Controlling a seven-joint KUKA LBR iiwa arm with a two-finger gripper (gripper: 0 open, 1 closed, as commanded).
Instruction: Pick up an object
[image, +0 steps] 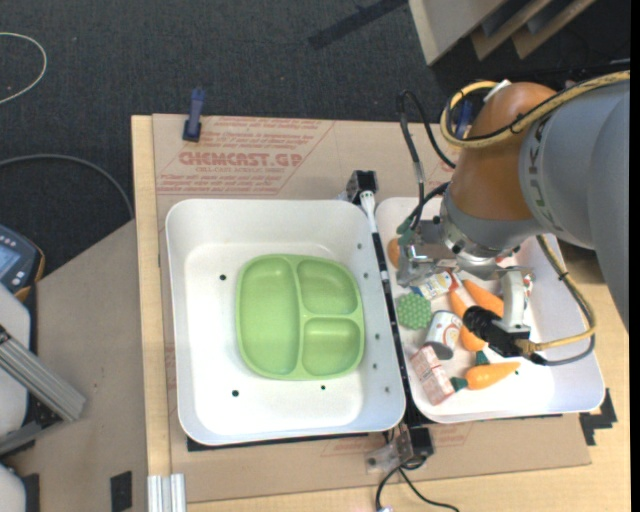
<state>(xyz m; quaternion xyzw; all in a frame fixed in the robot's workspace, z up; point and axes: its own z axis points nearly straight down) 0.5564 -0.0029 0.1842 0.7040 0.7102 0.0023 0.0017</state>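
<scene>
The arm reaches down into the right bin (590, 385), and its fingers (438, 276) sit under the wrist near that bin's far left part. The wrist hides them, so I cannot tell whether they are open or closed, and nothing can be seen between them.

The things to pick lie crowded just on the near side of the fingers. A green round piece (412, 310) lies near and to the left of them, against the bin's left wall. An orange carrot (480, 296) lies just to their right. Nearer still lie a white tube (441, 326), a pink bottle (432, 369) and a second carrot (491, 375).

Well to the left of the fingers, the left bin (190, 300) holds a green divided plate (300, 318). Both bins rest on the counter (240, 160).
</scene>
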